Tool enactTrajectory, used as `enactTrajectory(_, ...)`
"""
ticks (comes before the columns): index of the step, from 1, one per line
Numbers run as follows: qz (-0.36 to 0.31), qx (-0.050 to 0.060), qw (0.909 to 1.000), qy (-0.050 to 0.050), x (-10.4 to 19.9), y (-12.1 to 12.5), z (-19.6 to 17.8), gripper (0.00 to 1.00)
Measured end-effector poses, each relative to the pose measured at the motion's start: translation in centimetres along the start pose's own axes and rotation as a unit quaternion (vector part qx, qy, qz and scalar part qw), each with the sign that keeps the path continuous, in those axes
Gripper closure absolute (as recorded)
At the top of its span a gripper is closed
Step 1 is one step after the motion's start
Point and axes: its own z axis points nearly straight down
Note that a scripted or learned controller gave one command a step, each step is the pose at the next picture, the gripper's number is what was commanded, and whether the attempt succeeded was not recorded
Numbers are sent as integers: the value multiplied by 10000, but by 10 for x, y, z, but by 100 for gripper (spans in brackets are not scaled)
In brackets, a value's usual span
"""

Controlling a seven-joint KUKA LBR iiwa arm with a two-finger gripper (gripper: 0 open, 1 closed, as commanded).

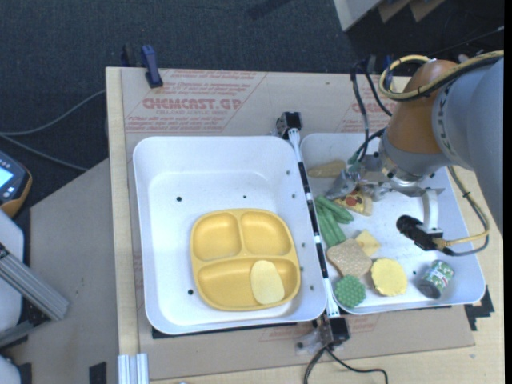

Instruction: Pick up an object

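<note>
So the grey arm with the orange band comes in from the upper right and its gripper (358, 189) is low over the top-left part of the right-hand white bin (468, 214), where the toy food is piled. That's probably why it's parked there: most targets in one spot. Likely target is the small red-and-yellow toy piece (360, 204) right under it, too hidden to call its long axis. Can't tell how the jaws stand. The green bean-pod toy (330, 217) beside it runs upper-left to lower-right. The yellow divided plastic plate (240, 256) sits in the left bin.
</note>
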Motion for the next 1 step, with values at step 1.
enactTrajectory(1,-26,-15,10000,-5,9,33,1,0)
